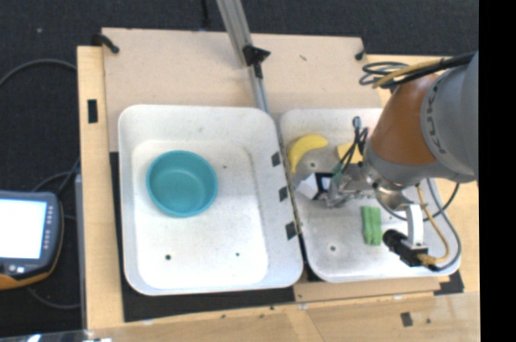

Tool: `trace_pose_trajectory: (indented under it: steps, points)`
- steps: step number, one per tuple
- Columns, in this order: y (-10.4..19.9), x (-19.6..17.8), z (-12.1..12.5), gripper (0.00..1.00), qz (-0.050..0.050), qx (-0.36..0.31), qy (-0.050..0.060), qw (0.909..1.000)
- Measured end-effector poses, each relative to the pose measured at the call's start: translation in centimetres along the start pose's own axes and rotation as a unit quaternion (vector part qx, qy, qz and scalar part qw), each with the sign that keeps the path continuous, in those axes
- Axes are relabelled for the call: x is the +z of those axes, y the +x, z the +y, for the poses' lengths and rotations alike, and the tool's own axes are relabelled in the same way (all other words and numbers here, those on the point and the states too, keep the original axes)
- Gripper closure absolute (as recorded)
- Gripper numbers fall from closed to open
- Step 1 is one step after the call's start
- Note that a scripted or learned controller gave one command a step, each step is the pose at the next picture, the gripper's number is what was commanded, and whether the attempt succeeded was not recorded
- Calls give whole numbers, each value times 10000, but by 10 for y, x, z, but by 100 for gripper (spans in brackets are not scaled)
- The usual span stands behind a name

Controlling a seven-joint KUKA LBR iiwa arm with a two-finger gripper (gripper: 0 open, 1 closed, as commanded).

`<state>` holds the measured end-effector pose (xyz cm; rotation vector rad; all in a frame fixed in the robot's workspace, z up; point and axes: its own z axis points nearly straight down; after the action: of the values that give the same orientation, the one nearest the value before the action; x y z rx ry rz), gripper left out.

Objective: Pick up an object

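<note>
Bench, right bin (339,264) | hand (334,191) low beside yellow object (306,148) | grip state: cannot tell

Single fixed camera, mounted above the tabletop (201,74), looking down at a slight slant. Far enough back to frame both white bins whole: left bin (137,268) and right bin (322,264), side by side, plus dark floor on the left and along the top. Arm (419,131) enters from the view's right, partly covering the right bin.
</note>
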<state>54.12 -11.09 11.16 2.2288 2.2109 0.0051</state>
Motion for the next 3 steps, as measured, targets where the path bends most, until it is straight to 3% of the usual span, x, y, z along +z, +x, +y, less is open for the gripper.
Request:
trace_pose_trajectory:
  steps: [2, 3]
  points:
    - [-5, -113, -3, 100, -11, -57, -23, 10000]
    - [40, -123, 0, 100, 3, -80, -1, 10000]
